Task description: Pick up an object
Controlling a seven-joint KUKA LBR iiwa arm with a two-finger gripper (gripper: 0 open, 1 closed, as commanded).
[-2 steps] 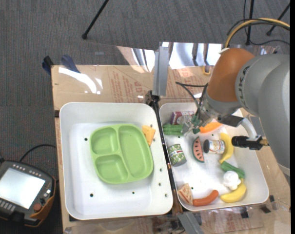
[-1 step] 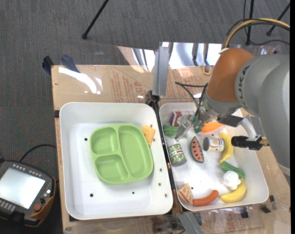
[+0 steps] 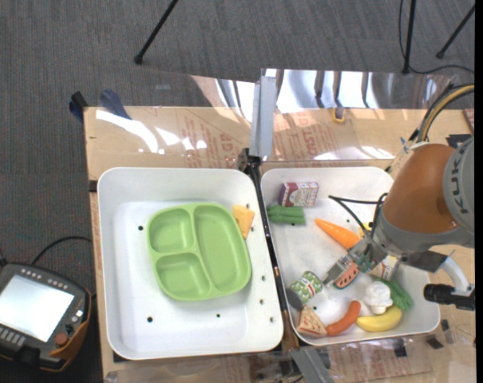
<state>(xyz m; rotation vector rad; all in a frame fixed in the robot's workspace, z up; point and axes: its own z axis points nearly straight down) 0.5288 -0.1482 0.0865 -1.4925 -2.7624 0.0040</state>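
Watermelon slice (image 3: 347,274) lies in the right bin (image 3: 305,174), directly under our hand (image 3: 354,263), with its long axis slanting from lower left to upper right. We cannot tell whether the hand is released or clenched on it.

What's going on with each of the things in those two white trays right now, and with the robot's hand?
Green divided plate: flat in the left bin, compartments bare.
Cheese wedge: leaning at the plate's right edge.
Small carton: lying on its side.
Carrot: lying loose.
Green can: tipped on its side.
Watermelon slice: right at the gripper's tip.
Banana: lying by the near wall.
Gripper: low in the right bin; grip unclear.
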